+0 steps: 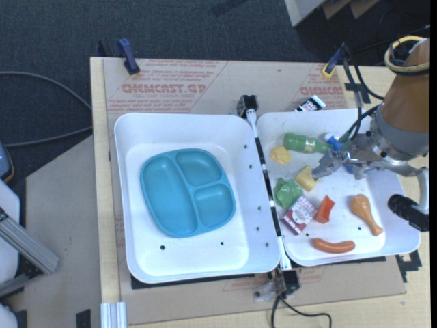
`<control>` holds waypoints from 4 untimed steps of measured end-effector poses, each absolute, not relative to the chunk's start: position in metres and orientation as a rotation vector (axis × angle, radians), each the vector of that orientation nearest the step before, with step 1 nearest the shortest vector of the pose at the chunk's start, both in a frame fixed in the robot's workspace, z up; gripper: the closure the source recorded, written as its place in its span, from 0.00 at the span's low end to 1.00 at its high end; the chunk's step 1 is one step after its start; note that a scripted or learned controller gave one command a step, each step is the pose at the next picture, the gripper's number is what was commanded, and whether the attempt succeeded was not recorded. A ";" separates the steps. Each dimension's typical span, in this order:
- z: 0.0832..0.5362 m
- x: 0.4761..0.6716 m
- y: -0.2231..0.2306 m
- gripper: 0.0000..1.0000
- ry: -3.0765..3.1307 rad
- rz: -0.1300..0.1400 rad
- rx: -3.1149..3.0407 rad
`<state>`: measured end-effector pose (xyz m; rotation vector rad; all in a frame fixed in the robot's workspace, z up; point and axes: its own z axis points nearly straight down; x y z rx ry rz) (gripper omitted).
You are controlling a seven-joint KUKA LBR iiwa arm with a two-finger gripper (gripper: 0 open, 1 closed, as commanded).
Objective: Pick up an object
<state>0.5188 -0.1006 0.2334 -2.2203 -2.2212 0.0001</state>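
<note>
In the left bin point(130, 203) a blue divided plate point(188, 192) lies in the middle. In the right bin point(403, 241), a yellow block point(305, 178) sits near the centre, just below and left of the gripper point(326, 166). A green bottle point(304, 143) lies near the far edge. The gripper hovers between them, its fingers parted and grasping nothing.

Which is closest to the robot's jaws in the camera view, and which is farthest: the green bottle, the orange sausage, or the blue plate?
Measured from the gripper:
1. Green bottle, in the right bin just above and left of it.
2. Orange sausage, near the right bin's front edge.
3. Blue plate, far away in the left bin.
</note>
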 end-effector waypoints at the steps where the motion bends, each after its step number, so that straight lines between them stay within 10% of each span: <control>1: 0.122 0.573 -0.123 0.00 -2.219 0.001 -2.222; 2: 0.086 0.633 -0.122 0.00 -2.225 -0.004 -2.223; 3: 0.096 0.634 -0.122 1.00 -2.226 -0.005 -2.225; 4: 0.096 0.634 -0.122 0.00 -2.226 -0.005 -2.225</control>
